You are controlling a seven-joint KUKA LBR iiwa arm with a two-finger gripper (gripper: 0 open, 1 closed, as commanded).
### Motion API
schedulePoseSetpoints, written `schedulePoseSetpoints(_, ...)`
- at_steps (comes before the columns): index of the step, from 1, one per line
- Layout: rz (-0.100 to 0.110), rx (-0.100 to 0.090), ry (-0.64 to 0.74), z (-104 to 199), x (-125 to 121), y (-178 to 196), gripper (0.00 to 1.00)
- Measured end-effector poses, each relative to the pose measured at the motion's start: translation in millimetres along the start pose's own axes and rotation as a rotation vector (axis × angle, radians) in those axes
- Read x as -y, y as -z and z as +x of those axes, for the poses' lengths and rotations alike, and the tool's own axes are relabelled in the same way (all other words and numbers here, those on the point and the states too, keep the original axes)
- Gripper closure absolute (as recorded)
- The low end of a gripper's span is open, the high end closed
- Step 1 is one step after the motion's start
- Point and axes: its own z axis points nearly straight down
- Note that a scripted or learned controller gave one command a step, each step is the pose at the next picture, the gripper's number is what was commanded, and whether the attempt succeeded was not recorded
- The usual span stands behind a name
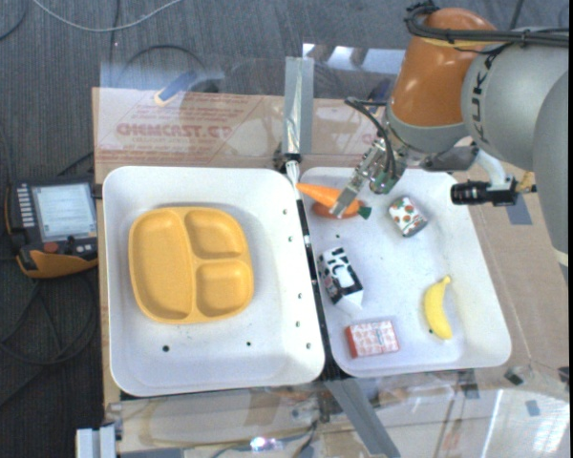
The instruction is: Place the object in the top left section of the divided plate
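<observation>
At the far end of the right bin [477, 351], my gripper [349, 201] reaches down from my grey arm [516, 103], its fingers closed on the carrot [315, 194].

- Carrot: orange, lying near the bin's back left corner, just beside the divider between the bins. Its right end is covered by my fingers; a green tuft shows beyond them.
- Divided plate [191, 263]: yellow, three sections, sitting in the middle of the left bin [124, 351], well apart from the carrot.
- Small patterned block [408, 217]: white with red and green marks, right of my gripper; its print is too small to make out.
- Black-and-white carton [341, 277]: lying tilted near the right bin's left wall.
- Red-and-white packet [372, 337]: flat, near the front of the right bin.
- Banana [438, 308]: yellow, toward the right bin's right side.
- Handheld pendant [53, 222]: on the floor left of the bins, screen unreadable.
- My arm's upper part is cut off at the picture's right side.
</observation>
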Motion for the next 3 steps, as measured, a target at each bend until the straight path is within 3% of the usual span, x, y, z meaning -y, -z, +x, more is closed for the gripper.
schedulePoseSetpoints(1, 0.003, 0.001, 0.166, 55, -44, 19, 1.0)
schedulePoseSetpoints(2, 0.002, -0.002, 0.176, 99, -94, 10, 1.0)
schedulePoseSetpoints(3, 0.002, -0.002, 0.176, 98, -94, 10, 0.0)
